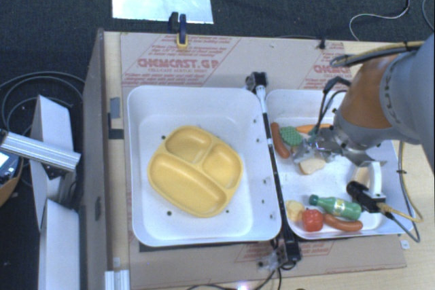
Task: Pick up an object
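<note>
A pale bread-like piece lies in the right bin, just beside a hot dog and a green toy, with the gripper low over it. I cannot tell whether the jaws are apart or together. Nothing looks lifted, so the pick seems still to do; the yellow tray sits in the left bin.

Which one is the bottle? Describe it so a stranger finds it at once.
Start at the right bin, the one the arm reaches into. Go to its near edge, where a tomato and a sausage lie. The bottle lies on its side just above them: green, with a white label, unlike the red things beside it.
</note>
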Action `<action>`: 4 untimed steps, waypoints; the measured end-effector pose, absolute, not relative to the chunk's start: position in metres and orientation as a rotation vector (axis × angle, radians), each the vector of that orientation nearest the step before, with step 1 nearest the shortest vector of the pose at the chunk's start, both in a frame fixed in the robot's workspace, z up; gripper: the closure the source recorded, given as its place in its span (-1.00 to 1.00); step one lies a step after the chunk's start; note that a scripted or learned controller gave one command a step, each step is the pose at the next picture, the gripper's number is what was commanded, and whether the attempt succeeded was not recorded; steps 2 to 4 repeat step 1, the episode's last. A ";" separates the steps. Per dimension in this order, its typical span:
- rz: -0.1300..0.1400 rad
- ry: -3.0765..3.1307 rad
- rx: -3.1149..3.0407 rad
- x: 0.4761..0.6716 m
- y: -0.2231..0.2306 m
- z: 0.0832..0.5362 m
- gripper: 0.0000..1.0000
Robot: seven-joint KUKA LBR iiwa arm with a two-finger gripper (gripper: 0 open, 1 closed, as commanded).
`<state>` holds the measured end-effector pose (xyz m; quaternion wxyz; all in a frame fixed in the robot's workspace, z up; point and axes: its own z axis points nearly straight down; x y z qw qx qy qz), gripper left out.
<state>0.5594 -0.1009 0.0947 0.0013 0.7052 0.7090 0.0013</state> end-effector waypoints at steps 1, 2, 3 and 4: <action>0.005 2.226 2.215 0.536 -0.034 0.185 1.00; 0.005 2.226 2.215 0.536 -0.034 0.185 1.00; 0.005 2.226 2.215 0.536 -0.034 0.185 1.00; 0.005 2.226 2.215 0.536 -0.034 0.185 1.00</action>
